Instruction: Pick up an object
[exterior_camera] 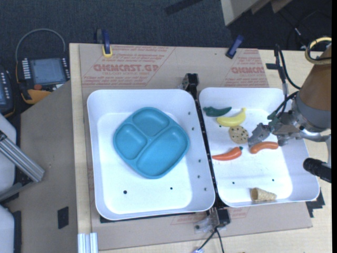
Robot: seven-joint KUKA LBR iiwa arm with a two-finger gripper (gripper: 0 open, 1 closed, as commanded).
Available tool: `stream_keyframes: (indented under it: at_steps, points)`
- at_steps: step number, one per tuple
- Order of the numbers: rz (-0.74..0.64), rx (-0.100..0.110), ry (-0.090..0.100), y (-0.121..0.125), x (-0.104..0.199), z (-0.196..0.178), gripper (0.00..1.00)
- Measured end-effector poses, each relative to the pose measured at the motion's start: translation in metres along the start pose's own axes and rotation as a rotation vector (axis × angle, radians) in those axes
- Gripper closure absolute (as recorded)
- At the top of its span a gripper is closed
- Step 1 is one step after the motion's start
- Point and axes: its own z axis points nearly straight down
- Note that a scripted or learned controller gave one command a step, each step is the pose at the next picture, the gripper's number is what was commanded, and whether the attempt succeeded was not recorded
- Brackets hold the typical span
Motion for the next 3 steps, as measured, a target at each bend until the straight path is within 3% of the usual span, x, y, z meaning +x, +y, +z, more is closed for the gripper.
stream_keyframes:
  at_steps: [1,3]
  points:
    - [-0.003,-0.013,-0.002,0.003,0.0,-0.006,0.0]
    - [-0.003,-0.007,0.0,-0.002,0.001,0.086,0.0]
